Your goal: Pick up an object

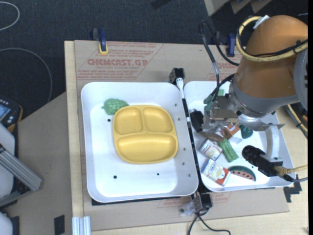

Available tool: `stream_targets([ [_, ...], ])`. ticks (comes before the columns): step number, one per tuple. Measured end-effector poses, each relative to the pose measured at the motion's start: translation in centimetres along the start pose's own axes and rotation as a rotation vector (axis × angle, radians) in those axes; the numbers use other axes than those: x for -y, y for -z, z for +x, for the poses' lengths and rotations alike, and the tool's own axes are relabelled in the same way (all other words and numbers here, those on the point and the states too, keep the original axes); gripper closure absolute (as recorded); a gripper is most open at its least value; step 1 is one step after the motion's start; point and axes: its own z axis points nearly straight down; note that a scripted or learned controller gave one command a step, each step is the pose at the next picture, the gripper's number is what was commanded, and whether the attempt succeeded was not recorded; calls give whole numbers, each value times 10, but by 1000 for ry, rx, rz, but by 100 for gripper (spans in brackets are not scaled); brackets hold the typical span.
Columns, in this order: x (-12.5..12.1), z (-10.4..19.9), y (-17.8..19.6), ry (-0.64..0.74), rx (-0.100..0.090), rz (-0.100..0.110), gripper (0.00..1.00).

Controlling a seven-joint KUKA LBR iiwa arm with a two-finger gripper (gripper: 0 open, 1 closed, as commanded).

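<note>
1. The left bin (93, 146) holds a yellow divided plate (145, 133) near its middle. A green leafy toy (115, 105) lies at the plate's upper left corner, touching it or just beside it.
2. Just inside the left wall of the right bin (195, 94) lies a small black thing (196, 119).
3. The other candidates for the pick are crowded in the right bin. An upper carton (211, 151) lies near a lower carton (215, 172), and a green stick (228, 150) lies just beside the upper one. A watermelon slice (242, 173) is near the bin's front edge, with a brownish piece (231, 130) and a teal piece (246, 130) farther back.
4. The gripper (215, 124) sits low in the right bin, between the black thing and the brownish piece and just above the upper carton. Whether it is open or closed cannot be told from this angle, and nothing can be seen held in it.
5. Judged from this, the step in hand is the reach into the clutter, with no pick made yet. The next move calls for closing on a single item, likely the upper carton or the black thing, and then lifting straight up so the neighbours stay put.
6. The arm (271, 48) enters from the right. Its orange band is high over the right bin and the grey wrist points steeply down at the worktop.
</note>
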Motion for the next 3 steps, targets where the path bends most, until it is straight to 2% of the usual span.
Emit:
stream_targets([
  [1,-1,2,87,-3,0,-12,100],
  [2,0,23,95,-3,1,-5,100],
  [3,0,12,47,-7,2,6,100],
])
